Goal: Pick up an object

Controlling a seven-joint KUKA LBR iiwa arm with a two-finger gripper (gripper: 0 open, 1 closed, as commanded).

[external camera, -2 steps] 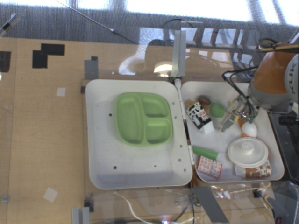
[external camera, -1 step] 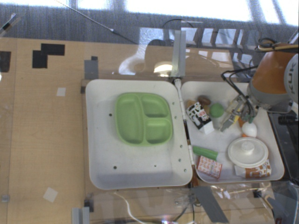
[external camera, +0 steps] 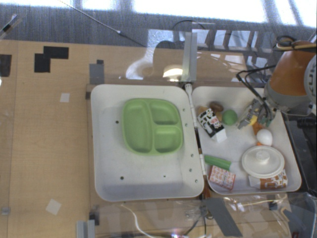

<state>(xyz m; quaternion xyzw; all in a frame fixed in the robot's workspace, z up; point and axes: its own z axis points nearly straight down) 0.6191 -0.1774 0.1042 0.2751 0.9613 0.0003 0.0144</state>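
- Camera view looks down on two white bins; the gripper (external camera: 251, 115) hangs over the far right part of the right bin (external camera: 292, 180), below the arm's orange band (external camera: 292, 73).
- How wide the tool stands cannot be told at this size, and nothing is seen in its hold; whether its tip touches the bin floor is unclear.
- Just near of it lie a white egg (external camera: 264, 137) and a small orange piece (external camera: 257, 128), close together.
- Left of the gripper sits a green ball (external camera: 229, 117), with a brown rounded item (external camera: 216, 106) beyond it on the far side.
- A black-and-white patterned carton (external camera: 211, 123) lies tilted, its long axis running from far left to near right.
- A green cylinder (external camera: 218, 161) lies flat near the bin's left wall, its long axis running left to right and slightly nearer at the right end.
- A red patterned packet (external camera: 222, 177) lies flat at the near left corner.
- A white lidded cup (external camera: 263, 165) lies on its side at the near right, its round lid turned up toward the camera.
- The left bin (external camera: 106, 182) holds a green divided tray (external camera: 152, 126), lying flat near its middle.
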